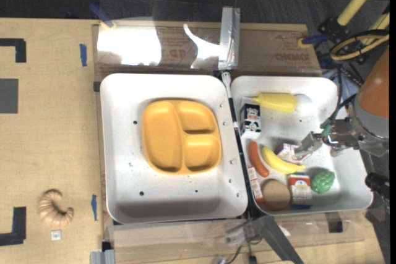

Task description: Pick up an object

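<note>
The right bin point(322, 91) holds several objects: a yellow bottle point(276, 102) at the back, a small black-and-white carton point(250, 119), a red sausage point(257, 159), a banana point(281, 162), a small pink-and-white packet point(288, 150), a brown round item point(276, 193), a red-and-white box point(300, 188) and a green broccoli piece point(322, 181). My gripper point(309, 143) reaches in from the right and hovers just right of the packet and above the banana's right end. Nothing shows in its grasp.
The left bin point(117, 133) carries an orange divided plate point(181, 135). A croissant-like toy point(55, 208) lies on the bench at far left. The arm's orange band point(377, 93) and cables point(346, 111) hang over the right bin's right edge.
</note>
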### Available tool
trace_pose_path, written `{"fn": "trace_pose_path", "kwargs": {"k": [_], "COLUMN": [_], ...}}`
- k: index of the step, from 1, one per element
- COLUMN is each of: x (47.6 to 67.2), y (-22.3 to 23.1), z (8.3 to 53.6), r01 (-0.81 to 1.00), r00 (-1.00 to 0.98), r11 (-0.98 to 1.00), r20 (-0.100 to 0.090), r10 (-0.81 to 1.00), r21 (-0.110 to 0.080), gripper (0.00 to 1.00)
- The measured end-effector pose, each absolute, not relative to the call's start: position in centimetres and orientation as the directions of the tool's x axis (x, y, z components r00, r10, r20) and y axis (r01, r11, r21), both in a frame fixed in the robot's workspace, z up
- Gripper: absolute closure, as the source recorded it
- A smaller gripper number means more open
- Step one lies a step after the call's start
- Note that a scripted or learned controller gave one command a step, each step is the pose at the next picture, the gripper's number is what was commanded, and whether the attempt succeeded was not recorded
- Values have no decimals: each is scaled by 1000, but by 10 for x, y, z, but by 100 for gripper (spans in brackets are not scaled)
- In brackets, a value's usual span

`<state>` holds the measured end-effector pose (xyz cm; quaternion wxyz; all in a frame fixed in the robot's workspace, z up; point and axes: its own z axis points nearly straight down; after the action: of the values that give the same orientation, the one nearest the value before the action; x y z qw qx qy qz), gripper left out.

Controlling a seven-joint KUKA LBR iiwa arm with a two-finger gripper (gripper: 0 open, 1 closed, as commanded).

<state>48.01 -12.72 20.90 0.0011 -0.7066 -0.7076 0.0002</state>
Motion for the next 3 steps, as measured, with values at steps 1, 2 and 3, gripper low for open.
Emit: {"fn": "trace_pose_path", "kwargs": {"k": [1,2,3], "x": [508,486,537], "y": [-105,-145,-129], "z": [106,157,87], "r01": [1000,943,942], "r00": [-17,332,334], "r11": [17,-332,-334], "r20": [-1,-1,0], "r10": [1000,943,943], "r21": [6,1,7], "gripper": [0,0,0]}}
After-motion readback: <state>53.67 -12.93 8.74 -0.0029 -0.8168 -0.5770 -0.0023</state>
